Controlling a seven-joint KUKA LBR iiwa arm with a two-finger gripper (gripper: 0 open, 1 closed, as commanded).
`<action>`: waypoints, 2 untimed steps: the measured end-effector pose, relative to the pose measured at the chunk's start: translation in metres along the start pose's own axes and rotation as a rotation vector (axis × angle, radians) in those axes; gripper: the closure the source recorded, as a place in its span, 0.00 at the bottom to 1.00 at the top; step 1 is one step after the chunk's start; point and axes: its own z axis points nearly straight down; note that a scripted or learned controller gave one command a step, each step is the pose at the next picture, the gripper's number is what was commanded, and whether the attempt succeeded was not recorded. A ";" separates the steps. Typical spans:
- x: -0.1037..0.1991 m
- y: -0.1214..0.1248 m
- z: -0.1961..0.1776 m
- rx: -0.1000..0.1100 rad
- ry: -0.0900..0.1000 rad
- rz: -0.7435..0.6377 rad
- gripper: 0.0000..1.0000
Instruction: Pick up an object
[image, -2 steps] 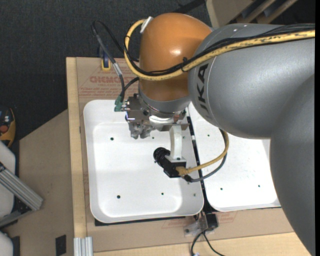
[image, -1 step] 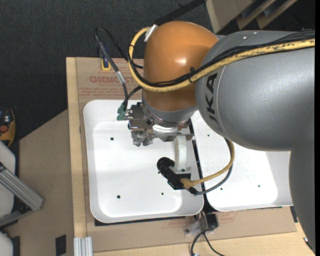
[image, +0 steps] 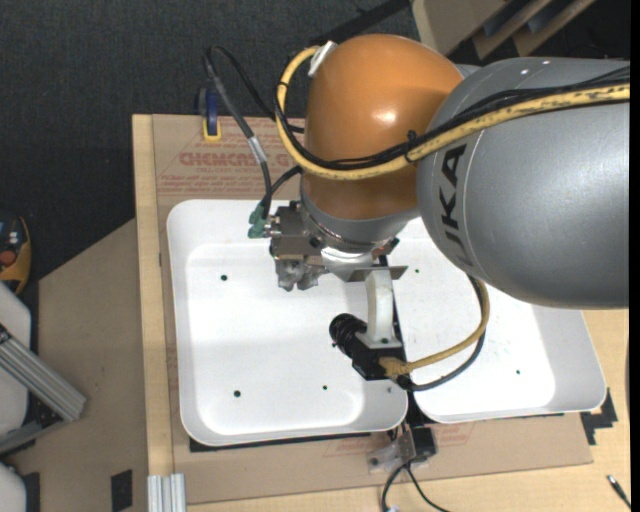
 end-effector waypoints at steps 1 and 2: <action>-0.028 0.000 -0.064 -0.007 0.002 0.001 1.00; 0.001 0.027 0.027 0.009 -0.003 -0.004 1.00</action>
